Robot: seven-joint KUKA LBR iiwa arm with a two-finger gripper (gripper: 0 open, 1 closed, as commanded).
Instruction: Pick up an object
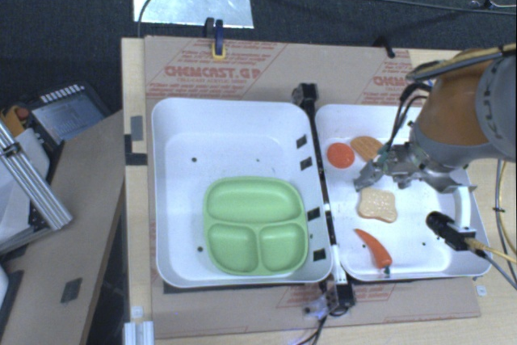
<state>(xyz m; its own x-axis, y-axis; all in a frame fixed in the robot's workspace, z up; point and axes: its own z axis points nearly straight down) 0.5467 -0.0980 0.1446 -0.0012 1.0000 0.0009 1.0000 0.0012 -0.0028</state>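
Right bin (464, 250) holds everything pickable — gripper (373, 176) sits low in it just above the toast (377, 206), jaws spread with nothing between them. Tomato slice (341, 155) and the second toast (367, 146) lie further up the bin from the toast, pepper (374, 247) below it — I'd drop straight down, centre on the toast, clamp before lifting.

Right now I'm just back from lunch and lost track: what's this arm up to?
The grey arm reaches in from the right over the right bin. Its gripper hangs just above the slice of toast, with nothing visibly between its fingers. A red round piece, a tan piece and an orange-red pepper lie nearby. The green divided plate sits in the left bin.
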